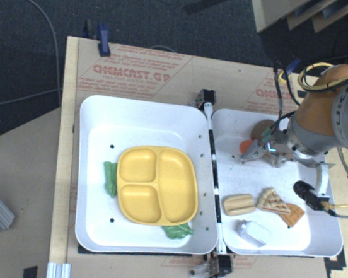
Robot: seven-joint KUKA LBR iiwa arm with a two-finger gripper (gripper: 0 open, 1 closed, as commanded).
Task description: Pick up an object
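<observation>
Nearest the lens, low in the right bin, lies a small pale block, with a bread roll and a pizza slice just above it. Up at that bin's top, the pincer sits by something orange; whether it's apart or together, I cannot tell. Left bin holds a yellow divided tray over green leaves.

1 fixed camera above the bench, looking down at a slant, 2 shallow white plastic bins side by side, grey arm with orange band entering from right
</observation>
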